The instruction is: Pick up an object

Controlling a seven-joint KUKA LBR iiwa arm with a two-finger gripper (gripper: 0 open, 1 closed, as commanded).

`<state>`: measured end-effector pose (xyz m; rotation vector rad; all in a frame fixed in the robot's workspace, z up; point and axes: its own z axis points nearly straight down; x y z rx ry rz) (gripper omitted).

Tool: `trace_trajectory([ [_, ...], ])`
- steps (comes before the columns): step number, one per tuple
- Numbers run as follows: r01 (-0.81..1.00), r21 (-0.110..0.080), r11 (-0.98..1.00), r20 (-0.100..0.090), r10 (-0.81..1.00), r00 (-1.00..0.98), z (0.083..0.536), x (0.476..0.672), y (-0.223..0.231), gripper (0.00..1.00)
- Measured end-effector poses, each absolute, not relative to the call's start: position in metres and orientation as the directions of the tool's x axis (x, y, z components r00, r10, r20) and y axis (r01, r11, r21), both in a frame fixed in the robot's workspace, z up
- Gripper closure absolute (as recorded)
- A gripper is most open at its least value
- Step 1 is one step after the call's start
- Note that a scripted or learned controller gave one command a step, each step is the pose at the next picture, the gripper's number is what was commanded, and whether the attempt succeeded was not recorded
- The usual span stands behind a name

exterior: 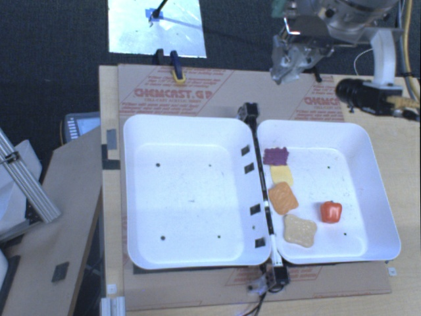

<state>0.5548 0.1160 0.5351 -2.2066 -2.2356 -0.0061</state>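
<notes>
Several small objects lie in the right bin (368, 176) near its left wall: a purple piece (275, 155), a yellow block (282, 174), an orange piece (283, 198) and a tan toast-shaped piece (300, 230). A red pepper-like object (331, 211) sits further right. My gripper (287, 71) hangs high above the bench, beyond the far rim of the right bin, with nothing visible between its fingers.
The left bin (187, 189) stands beside the right one, with a black clipped divider (258, 183) where the two meet. A cardboard sheet (171, 91) lies under both bins. A shiny square plate (156, 18) sits at the far left.
</notes>
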Motion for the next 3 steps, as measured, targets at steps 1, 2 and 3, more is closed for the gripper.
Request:
trace_trajectory([
  [1,1.0,0.0,0.012,0.003,1.0,-0.012,0.535,0.532,0.184,1.0],
  [2,1.0,0.001,0.01,0.003,1.0,-0.01,0.535,0.523,0.238,1.0],
  [3,1.0,0.002,0.004,0.002,1.0,-0.004,0.535,0.524,0.235,0.0],
])
